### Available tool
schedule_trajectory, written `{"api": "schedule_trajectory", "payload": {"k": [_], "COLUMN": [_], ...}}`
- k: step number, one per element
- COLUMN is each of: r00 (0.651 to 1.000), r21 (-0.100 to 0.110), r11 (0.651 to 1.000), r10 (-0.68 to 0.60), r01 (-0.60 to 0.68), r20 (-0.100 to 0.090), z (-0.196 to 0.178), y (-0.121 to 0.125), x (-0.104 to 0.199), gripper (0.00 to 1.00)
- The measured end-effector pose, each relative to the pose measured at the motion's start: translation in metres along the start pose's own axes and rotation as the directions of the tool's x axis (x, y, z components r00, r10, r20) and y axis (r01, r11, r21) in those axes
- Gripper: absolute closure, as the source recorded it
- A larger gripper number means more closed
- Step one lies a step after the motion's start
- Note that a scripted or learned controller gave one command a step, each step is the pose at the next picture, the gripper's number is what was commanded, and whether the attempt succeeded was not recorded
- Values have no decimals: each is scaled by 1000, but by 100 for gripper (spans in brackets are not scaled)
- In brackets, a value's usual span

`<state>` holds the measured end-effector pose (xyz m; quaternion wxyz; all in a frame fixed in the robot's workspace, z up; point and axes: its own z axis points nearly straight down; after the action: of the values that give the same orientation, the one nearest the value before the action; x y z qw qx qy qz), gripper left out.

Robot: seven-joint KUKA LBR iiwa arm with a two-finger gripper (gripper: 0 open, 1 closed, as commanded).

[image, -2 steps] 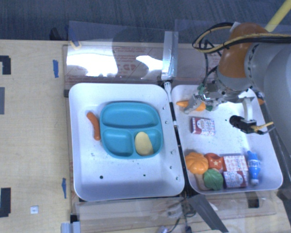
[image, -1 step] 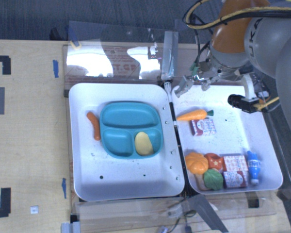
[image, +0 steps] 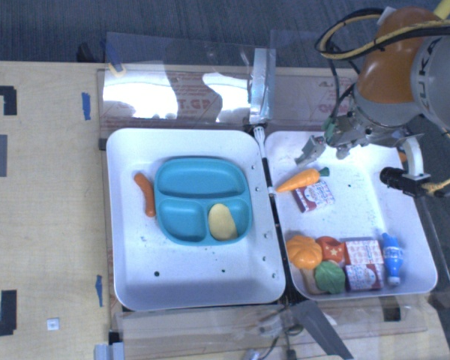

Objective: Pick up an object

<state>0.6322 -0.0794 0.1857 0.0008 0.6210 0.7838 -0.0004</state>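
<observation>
My gripper (image: 327,148) hangs over the back left part of the right bin (image: 424,240), open, with nothing between its fingers. Just in front of it an orange carrot (image: 298,179) with a green top lies on the bin floor, apart from the fingertips. A red and white packet (image: 315,196) lies right beside the carrot. Along the bin's front sit an orange pumpkin-like toy (image: 304,252), a red tomato (image: 330,247), a green vegetable (image: 329,277), a red box (image: 362,263) and a blue bottle (image: 391,259).
The left bin (image: 127,276) holds a blue divided plate (image: 202,178) with a yellow lemon-like toy (image: 223,221) in its lower right compartment, and an orange sausage (image: 145,193) beside the plate. A black cable end (image: 396,178) hangs over the right bin's right side.
</observation>
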Motion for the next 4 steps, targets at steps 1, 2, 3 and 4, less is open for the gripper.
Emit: {"api": "schedule_trajectory", "payload": {"k": [1, 2, 3, 4], "r00": [1000, 999, 1000, 971], "r21": [2, -7, -18, -21], "r11": [1000, 999, 1000, 971], "r10": [-5, 38, -6, -239], "r01": [5, -38, 6, 239], "r20": [0, 1, 8, 14], "z": [8, 81, 90, 89], "y": [-48, -39, -30, -26], "x": [-51, -51, -20, -16], "gripper": [0, 0, 0, 0]}}
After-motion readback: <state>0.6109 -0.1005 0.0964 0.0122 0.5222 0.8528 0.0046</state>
